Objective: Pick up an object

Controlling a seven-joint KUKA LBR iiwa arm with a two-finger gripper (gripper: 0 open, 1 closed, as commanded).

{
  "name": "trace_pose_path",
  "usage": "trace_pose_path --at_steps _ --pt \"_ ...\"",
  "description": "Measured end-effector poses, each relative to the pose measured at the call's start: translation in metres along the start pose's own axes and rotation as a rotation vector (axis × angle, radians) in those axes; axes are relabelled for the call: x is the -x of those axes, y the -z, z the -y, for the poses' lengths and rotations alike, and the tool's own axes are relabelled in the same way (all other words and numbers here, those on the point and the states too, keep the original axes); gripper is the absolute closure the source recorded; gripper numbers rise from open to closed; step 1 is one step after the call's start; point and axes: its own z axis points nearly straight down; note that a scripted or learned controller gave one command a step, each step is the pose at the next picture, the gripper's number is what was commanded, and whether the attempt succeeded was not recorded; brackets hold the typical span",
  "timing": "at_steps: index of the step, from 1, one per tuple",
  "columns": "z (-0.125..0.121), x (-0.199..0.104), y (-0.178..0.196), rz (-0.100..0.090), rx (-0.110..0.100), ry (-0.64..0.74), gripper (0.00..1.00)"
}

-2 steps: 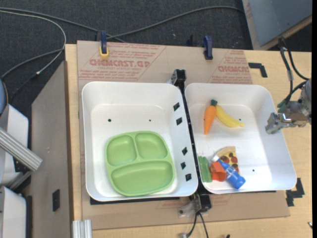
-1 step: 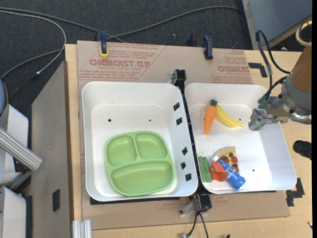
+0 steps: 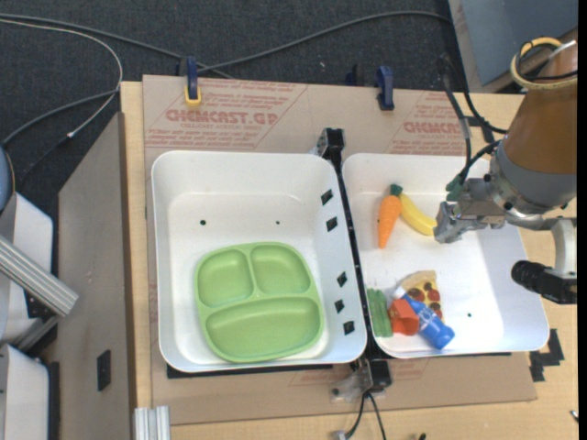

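Right bin (image 3: 495,337): carrot (image 3: 388,218) lies upper left, long axis near vertical, green top pointing away, tip toward the camera. A banana (image 3: 418,217) is touching it on the right. The gripper (image 3: 451,224) is seen just beside the banana; finger state cannot be told. Pizza slice (image 3: 424,290), blue bottle (image 3: 431,324), red block (image 3: 404,317) and green piece (image 3: 379,310) are clustered at the near edge. Left bin (image 3: 174,246): green divided plate (image 3: 260,301).

Carrot (image 3: 388,219) & banana (image 3: 417,216) touching, upper right bin; pizza slice (image 3: 423,291), red block (image 3: 404,317), blue bottle (image 3: 431,324), green piece (image 3: 378,311) clustered near front.
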Motion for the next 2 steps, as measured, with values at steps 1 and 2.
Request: trace_pose_path --at_steps 1,2 --pt "-0.009 -0.056 -0.011 0.0 -0.002 0.001 1.0" --pt "-0.015 -0.12 -0.013 -0.001 0.001 0.003 1.0"
